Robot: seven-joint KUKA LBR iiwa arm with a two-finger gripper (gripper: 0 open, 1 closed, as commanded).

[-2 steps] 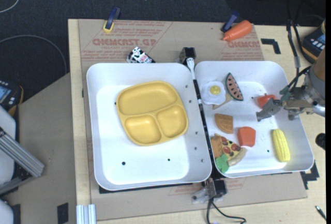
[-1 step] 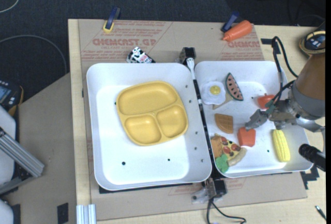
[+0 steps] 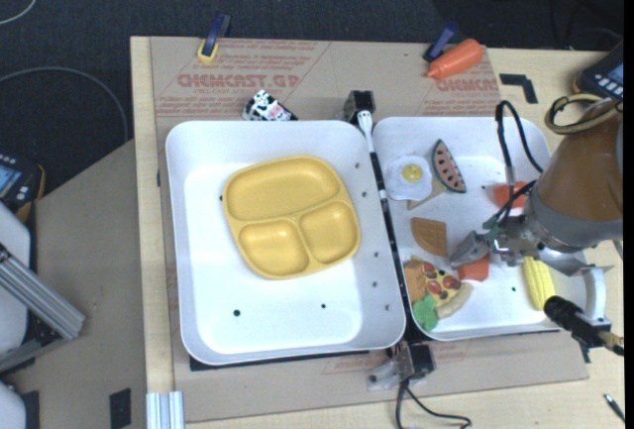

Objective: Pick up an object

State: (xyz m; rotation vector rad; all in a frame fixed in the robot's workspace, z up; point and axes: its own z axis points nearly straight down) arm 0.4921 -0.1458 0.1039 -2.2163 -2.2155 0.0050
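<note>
The arm reaches into the right bin (image 3: pixel 525 320) from the right, its end effector (image 3: pixel 482 249) low over the toys there. Whether it is released or clenched cannot be told, since the view of its tip is blurred. A small red piece (image 3: pixel 475 268) lies just beside it, possibly touching. Nearby rest a brown toast slice (image 3: pixel 430 236), a pizza slice (image 3: pixel 437 284), a corn cob (image 3: pixel 537 282), a fried egg (image 3: pixel 409 173) and a watermelon wedge (image 3: pixel 447 165). The left bin (image 3: pixel 198 318) holds a yellow divided plate (image 3: pixel 290 215).
</note>
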